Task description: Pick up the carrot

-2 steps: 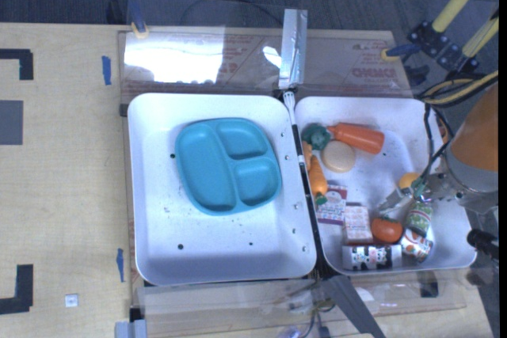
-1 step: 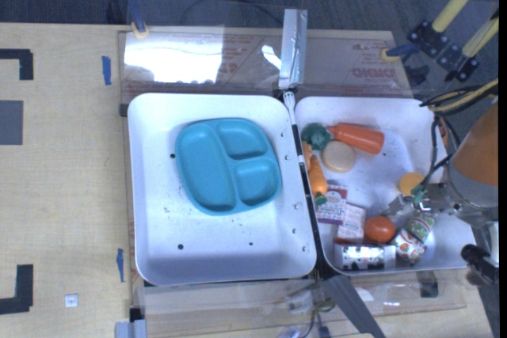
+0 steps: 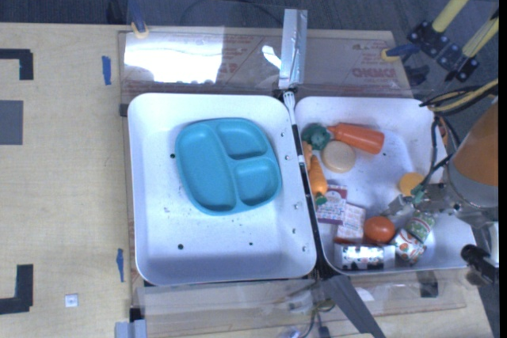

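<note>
Carrot (image 3: 356,137) lies unlabelled; packet (image 3: 341,211) print too small to read.

A blue divided plate (image 3: 228,165) lies in the left bin (image 3: 150,233). At lower right, a tomato (image 3: 379,229) sits beside a small can (image 3: 363,255).

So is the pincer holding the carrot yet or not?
Pincer: low in the right bin, near the tomato; whether it is open or closed cannot be told. The carrot lies apart from it, so not held.
</note>
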You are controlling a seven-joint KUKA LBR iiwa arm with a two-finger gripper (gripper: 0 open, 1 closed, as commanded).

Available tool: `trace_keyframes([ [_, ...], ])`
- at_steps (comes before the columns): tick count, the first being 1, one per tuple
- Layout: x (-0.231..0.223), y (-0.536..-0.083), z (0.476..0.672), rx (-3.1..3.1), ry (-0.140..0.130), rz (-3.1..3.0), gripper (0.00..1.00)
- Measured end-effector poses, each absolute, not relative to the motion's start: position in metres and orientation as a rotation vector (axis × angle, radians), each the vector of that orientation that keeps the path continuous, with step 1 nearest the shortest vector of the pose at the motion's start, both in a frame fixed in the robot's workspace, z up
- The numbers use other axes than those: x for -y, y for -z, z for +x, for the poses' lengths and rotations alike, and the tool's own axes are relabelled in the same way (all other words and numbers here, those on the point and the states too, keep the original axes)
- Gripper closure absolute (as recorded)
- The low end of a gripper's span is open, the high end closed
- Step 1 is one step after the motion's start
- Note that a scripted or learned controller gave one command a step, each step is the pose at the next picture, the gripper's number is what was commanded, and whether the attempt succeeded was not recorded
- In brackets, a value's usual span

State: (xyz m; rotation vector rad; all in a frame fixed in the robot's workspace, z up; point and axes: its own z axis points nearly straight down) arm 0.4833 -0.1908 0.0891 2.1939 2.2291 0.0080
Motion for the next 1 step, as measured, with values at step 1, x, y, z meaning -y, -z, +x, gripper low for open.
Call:
trace_keyframes([
  [1, 0.2233, -0.1694, 0.573, -2.543, -0.002, 1.831, 0.0],
])
